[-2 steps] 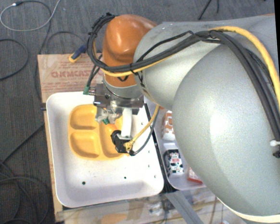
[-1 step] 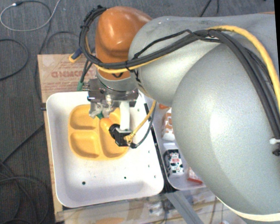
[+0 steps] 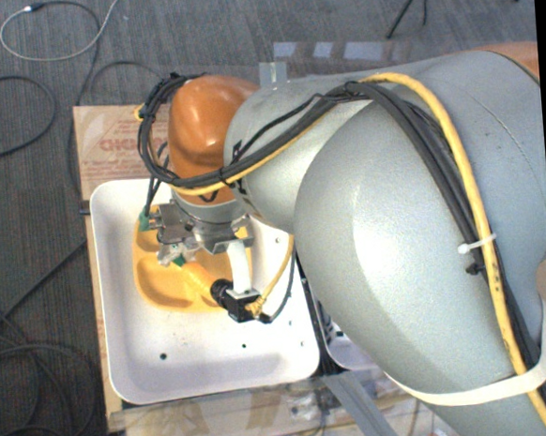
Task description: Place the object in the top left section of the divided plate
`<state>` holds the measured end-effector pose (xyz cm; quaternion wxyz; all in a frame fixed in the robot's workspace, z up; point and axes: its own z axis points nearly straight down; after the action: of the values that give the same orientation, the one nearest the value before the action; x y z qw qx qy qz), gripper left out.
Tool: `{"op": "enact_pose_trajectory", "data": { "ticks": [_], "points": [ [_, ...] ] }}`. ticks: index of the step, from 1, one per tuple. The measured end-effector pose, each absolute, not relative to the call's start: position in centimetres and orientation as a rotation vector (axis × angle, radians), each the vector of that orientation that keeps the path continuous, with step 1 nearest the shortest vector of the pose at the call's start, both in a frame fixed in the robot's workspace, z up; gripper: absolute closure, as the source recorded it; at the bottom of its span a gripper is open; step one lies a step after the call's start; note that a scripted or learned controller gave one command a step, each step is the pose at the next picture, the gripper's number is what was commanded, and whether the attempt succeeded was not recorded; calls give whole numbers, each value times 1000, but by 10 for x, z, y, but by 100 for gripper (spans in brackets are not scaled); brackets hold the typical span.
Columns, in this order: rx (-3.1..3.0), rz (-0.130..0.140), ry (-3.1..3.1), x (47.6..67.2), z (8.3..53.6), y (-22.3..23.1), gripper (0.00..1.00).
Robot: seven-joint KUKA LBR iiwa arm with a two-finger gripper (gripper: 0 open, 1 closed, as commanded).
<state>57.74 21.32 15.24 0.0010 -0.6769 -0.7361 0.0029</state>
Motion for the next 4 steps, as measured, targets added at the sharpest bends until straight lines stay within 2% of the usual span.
{"op": "enact_pose_trajectory", "data": {
  "ticks": [1,2,3,4],
  "points": [
    [-2056,6,-2374,581,200,198,100],
    [-2586,10,-1790,635,220,138,100],
    [-2498,10,-1908,602,224,171,100],
    [-2502,8,-1901,568,285,180,100]
  ]
}}
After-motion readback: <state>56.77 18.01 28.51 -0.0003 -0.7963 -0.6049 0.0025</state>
